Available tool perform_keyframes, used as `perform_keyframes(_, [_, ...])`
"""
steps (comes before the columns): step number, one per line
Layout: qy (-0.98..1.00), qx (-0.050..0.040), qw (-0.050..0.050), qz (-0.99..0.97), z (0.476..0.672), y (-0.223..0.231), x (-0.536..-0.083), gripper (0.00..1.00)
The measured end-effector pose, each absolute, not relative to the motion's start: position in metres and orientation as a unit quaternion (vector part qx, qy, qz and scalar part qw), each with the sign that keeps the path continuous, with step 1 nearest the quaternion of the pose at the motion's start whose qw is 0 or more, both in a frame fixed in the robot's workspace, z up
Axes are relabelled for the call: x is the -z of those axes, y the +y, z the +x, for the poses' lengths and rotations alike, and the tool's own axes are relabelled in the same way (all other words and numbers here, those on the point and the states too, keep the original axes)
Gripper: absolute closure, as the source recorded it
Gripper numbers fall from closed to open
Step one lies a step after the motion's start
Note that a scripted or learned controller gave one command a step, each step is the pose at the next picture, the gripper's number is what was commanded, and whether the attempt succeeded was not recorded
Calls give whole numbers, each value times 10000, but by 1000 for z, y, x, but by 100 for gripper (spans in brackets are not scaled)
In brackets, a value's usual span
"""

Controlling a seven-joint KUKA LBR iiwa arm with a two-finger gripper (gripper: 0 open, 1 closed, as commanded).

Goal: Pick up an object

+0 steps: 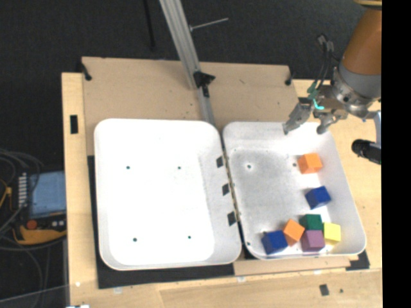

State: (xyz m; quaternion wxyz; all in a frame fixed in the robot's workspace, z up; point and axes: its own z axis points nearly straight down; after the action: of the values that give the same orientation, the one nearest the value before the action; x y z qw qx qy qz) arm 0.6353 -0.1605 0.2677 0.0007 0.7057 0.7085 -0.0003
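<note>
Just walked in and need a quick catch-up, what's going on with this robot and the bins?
The arm reaches in over the right bin, its gripper hanging open above the bin's far edge with nothing between the fingers. Seven small cubes lie in that bin: an orange cube nearest the gripper, a blue cube below it, and a cluster along the near edge. Nothing is picked up yet.

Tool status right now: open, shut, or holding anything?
Tool: open, fingers spread, nothing between them, poised above the far edge of the right bin.
</note>
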Motion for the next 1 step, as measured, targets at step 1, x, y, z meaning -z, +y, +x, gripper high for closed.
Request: perform_keyframes(1, [7086,20,-3,7056,636,-153,-218,0])
